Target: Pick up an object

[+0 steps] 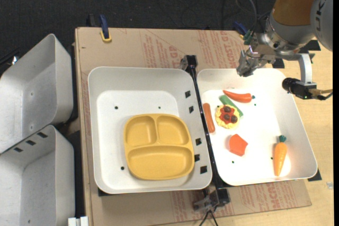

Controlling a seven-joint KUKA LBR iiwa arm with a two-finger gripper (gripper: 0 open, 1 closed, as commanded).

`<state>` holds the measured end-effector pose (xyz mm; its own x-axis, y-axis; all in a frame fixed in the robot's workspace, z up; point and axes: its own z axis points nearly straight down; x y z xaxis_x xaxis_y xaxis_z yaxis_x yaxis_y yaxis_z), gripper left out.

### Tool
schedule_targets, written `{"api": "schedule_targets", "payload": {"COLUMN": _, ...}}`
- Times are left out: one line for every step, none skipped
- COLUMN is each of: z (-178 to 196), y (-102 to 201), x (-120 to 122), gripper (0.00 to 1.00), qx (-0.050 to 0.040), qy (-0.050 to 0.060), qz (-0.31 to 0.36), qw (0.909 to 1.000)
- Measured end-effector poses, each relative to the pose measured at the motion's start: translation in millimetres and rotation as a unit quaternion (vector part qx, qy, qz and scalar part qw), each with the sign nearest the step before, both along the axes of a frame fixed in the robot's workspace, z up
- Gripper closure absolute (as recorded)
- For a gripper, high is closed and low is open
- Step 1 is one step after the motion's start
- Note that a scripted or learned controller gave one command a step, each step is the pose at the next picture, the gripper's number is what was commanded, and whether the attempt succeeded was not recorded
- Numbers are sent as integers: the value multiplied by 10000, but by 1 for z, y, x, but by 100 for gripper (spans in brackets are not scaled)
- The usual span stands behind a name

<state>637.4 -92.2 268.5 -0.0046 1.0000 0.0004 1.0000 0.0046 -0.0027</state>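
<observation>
The right bin (296, 114) holds several toy foods: a red chili pepper (237, 96), a small pizza slice with dark toppings (228, 116), a hot dog sausage (208, 117) by the left wall, a red-orange block (238, 144) and a carrot (279, 156) near the right wall. My gripper (246, 67) hangs over the bin's far edge, above and behind the chili pepper, with nothing seen between its fingers.
The left bin (106, 114) carries a yellow divided plate (158, 146). Spare white bins (32, 114) are stacked at the far left. A black divider (198, 114) runs between the two bins. A camera mount (302, 87) sticks out beside the right bin's far corner.
</observation>
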Motion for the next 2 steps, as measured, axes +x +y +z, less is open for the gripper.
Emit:
{"api": "schedule_targets", "payload": {"z": -14, "y": 57, "x": -25, "gripper": 100, "qx": 8, "qy": 3, "qz": 14, "qw": 10000}}
{"api": "schedule_targets", "payload": {"z": -31, "y": 99, "x": -50, "gripper": 100, "qx": 2, "qy": 6, "qz": 8, "qw": 10000}}
